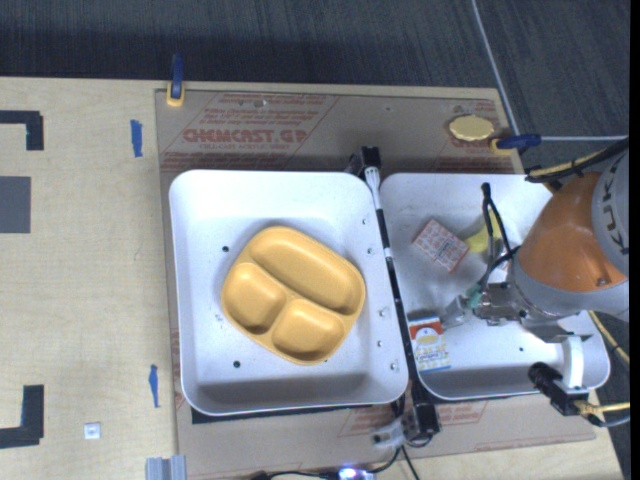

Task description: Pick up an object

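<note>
While my arm [580, 243] reaches in from the right, grey with its orange band bulging over the right bin [400, 203], my gripper [462, 308] hangs low inside that bin near its middle. Whether my fingers are spread or pressed together I cannot tell; they look like a small metallic blur from up here, and nothing visibly sits between them. Just beyond my tip, toward the bin's far side, lies a small patterned card packet [440, 244], tilted like a diamond. Beside it, partly hidden behind a black cable of mine, sits a yellow object [478, 240], possibly a soft toy or fruit. Nearer the front left corner of the same bin lies a small box with a red stripe [428, 342], flat against the dividing wall. Over in the left bin [195, 208] rests a yellow three-compartment tray [292, 293], turned at a slant, well apart from me.
</note>
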`<action>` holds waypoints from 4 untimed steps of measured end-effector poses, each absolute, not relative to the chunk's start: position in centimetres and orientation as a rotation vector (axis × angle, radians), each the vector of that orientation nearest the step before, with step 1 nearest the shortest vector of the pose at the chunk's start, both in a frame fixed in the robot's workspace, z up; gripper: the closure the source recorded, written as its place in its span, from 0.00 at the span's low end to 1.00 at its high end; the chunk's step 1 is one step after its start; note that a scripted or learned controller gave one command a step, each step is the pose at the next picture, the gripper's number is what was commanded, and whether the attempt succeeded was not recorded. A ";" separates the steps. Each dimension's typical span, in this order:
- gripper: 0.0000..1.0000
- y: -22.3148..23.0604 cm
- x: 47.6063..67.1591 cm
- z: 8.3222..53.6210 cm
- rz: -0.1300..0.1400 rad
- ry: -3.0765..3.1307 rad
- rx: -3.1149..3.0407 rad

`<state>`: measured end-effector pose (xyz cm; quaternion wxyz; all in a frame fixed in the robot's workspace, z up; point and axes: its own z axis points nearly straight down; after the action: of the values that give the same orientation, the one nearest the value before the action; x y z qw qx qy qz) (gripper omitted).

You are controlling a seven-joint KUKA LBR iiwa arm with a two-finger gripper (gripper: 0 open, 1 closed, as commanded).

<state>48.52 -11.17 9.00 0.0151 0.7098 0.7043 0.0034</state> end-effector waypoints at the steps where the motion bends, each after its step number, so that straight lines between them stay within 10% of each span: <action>1: 0.00 -10.5 48.5 9.1 0.002 2.179 2.208; 4: 0.00 -10.5 48.5 9.1 0.002 2.179 2.209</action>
<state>48.48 -10.52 9.09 0.0194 0.7118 0.7022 0.0008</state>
